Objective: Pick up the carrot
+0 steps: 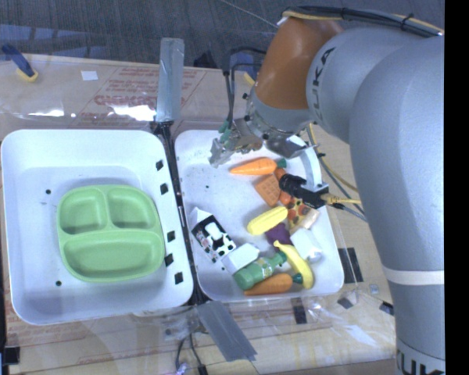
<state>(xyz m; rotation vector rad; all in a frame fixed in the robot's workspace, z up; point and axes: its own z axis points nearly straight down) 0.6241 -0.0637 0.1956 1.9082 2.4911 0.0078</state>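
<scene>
Pincer: grey two-finger gripper [223, 148] at the far end of the right white bin [219, 276], jaw state impossible to tell; orange tapered toy carrot [254, 166] lying on the bin floor just beside it. Left white bin [23, 209]: green three-compartment plastic plate [109, 233].

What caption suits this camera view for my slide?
KUKA gripper hovers beside the carrot in the right bin; green tray in the left.
</scene>
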